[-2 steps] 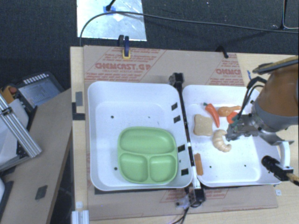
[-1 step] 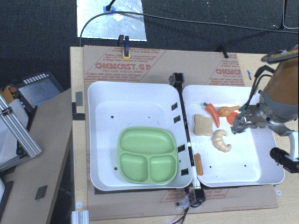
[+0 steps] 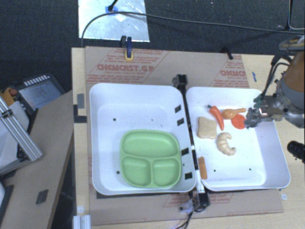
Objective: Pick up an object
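A green three-compartment tray [image 3: 150,158] is lying in the lower half of the left white bin [image 3: 107,99], at centre-left of the frame. In the right bin [image 3: 274,168], a tan slab [image 3: 207,127], a croissant-shaped piece [image 3: 226,144], a red chili pepper [image 3: 217,116], an orange-tan piece [image 3: 234,112] and a red round piece [image 3: 238,122] are sitting clustered in its upper middle, while an orange stick [image 3: 202,168] is lying along its lower left wall. At the right edge, the gripper [image 3: 251,117] is hovering beside the red round piece, perhaps touching it, and whether its jaws are apart or together cannot be told.
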Controlling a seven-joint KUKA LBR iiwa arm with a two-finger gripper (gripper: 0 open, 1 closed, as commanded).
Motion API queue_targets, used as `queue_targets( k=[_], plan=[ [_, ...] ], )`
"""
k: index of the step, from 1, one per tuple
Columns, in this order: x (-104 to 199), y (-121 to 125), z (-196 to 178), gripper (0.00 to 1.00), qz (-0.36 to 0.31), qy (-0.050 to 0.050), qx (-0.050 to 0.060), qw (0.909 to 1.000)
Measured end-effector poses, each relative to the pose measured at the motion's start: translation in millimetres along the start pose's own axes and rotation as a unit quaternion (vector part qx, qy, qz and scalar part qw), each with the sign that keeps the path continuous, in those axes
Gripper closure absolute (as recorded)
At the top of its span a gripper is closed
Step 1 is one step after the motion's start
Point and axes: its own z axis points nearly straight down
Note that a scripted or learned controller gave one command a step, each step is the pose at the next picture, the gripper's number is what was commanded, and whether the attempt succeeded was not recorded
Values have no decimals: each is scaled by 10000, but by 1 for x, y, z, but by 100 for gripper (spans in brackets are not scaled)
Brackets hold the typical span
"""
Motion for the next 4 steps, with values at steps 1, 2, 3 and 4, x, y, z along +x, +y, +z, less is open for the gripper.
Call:
queue_targets(
  k=[1, 2, 3, 4],
  plan=[
    [55, 1, 12, 100, -18, 13, 29, 10000],
    [101, 8, 30, 100, -19, 16, 39, 10000],
    [159, 19, 46, 100, -27, 18, 39, 10000],
    [212, 23, 60, 100, -25, 17, 37, 10000]
  ],
)
